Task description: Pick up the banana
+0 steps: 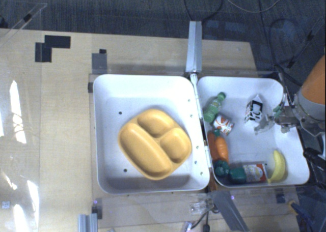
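Observation:
The yellow banana [277,166] lies in the right bin [239,91], near its front right corner, curved along the right wall. My gripper [273,124] hangs over the right side of that bin, above and a little behind the banana and apart from it. Its two fingers stand open with nothing between them. The arm, with its orange band [316,87], comes in from the right edge.
The right bin also holds a green bottle [214,105], a red-and-white can [223,123], an orange carrot-like piece [219,147], a dark green item [228,172], a red-labelled bottle [253,171] lying beside the banana, and a black-and-white packet [253,110]. The left bin [109,93] holds a yellow divided tray [154,142].

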### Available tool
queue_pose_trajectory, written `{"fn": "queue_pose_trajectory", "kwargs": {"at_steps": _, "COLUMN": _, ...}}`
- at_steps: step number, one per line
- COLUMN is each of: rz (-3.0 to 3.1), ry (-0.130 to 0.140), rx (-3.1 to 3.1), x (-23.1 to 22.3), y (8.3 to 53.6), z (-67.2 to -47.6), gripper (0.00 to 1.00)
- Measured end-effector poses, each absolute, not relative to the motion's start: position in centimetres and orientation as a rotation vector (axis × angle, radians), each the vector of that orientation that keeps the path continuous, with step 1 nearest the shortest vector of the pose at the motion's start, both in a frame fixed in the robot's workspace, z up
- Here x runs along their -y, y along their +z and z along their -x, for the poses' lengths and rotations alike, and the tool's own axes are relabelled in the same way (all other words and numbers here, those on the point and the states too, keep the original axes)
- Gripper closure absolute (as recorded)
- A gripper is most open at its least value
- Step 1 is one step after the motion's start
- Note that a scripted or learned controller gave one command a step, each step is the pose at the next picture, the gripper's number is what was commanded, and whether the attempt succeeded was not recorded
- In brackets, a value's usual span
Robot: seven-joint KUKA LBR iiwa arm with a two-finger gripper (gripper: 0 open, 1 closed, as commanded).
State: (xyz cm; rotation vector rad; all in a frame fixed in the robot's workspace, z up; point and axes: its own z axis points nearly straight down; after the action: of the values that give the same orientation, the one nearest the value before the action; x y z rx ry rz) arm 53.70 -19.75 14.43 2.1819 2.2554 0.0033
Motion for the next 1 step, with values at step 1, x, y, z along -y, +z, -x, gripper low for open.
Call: {"fn": "queue_pose_trajectory", "kwargs": {"at_steps": 1, "rz": -1.966, "ry": 0.008, "rx": -2.438, "x": 20.62, "y": 8.85, "z": -49.05, "gripper": 0.0}}
